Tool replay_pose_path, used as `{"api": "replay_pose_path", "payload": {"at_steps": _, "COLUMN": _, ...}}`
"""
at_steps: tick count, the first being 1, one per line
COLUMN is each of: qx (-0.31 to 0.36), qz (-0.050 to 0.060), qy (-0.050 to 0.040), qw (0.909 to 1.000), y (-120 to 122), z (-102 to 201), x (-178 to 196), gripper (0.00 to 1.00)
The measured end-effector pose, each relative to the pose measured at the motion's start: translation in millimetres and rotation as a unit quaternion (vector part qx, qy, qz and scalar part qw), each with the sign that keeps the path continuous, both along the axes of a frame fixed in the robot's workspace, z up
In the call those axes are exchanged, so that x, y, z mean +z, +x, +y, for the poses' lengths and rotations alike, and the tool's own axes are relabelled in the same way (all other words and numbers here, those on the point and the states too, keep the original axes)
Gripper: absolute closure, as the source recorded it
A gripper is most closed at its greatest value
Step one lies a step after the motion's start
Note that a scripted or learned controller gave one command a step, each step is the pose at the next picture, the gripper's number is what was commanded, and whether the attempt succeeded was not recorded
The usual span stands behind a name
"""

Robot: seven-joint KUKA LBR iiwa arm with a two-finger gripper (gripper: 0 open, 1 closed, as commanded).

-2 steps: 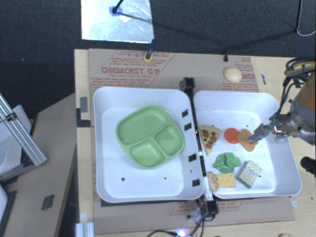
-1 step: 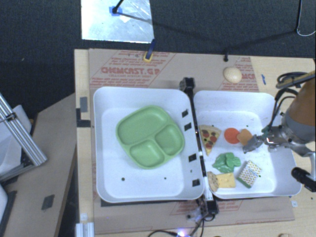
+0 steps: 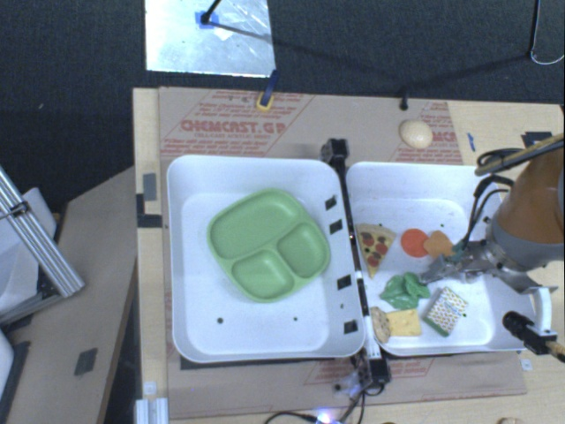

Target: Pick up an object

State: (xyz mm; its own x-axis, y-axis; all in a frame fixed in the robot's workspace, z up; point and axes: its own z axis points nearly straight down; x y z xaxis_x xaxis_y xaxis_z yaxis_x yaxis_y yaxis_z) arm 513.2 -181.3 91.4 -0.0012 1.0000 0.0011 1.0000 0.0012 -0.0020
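The right white bin (image 3: 415, 179) is bare along its upper half; toys crowd its lower half. The metal gripper (image 3: 446, 270) hangs low over a green leafy toy (image 3: 404, 290), beside an orange disc (image 3: 415, 242); whether it is spread, I cannot tell.

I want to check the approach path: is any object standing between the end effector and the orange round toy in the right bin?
Nothing visible does. The end effector sits right beside the orange round toy, with bare bin floor between them.
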Motion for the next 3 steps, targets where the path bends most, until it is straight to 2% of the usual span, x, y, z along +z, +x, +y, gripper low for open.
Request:
{"api": "replay_pose_path", "payload": {"at_steps": 1, "qx": 0.000, "qz": -0.002, "qy": -0.0009, "qw": 1.0000, "y": 1.1, "z": -0.6, "x": 12.8, "gripper": 1.00}}
{"api": "replay_pose_path", "payload": {"at_steps": 2, "qx": 0.002, "qz": -0.003, "qy": -0.0010, "qw": 1.0000, "y": -2.4, "z": 7.4, "x": 61.3, "gripper": 1.00}}
{"api": "replay_pose_path", "payload": {"at_steps": 3, "qx": 0.001, "qz": -0.003, "qy": -0.0016, "qw": 1.0000, "y": 2.1, "z": -2.9, "x": 114.0, "gripper": 1.00}}
